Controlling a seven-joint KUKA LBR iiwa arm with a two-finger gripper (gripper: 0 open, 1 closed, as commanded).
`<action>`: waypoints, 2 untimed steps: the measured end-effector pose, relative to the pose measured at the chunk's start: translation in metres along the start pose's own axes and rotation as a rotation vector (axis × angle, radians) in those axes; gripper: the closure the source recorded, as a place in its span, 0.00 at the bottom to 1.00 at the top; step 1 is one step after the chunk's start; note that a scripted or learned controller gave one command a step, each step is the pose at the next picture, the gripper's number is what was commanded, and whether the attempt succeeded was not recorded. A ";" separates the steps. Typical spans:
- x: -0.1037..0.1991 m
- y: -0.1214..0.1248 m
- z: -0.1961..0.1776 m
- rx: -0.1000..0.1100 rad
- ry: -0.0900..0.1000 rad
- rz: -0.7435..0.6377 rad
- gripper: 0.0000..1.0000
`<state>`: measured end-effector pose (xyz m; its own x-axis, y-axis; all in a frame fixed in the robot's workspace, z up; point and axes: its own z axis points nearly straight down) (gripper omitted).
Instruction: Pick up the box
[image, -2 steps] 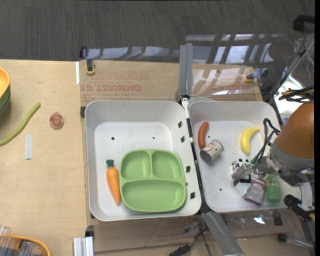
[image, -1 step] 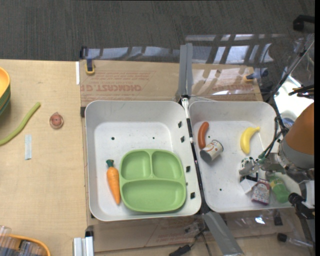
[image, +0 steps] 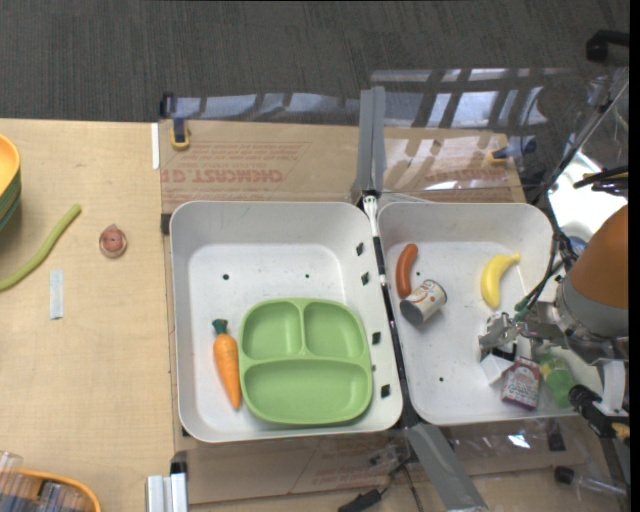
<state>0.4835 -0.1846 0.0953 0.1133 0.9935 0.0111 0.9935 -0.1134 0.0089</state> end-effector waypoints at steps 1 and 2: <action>0.001 -0.007 -0.003 0.012 -0.010 -0.110 0.00; 0.001 0.022 0.003 0.013 0.005 -0.027 0.00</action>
<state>0.5056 -0.1861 0.0930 0.0861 0.9962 0.0163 0.9963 -0.0860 -0.0032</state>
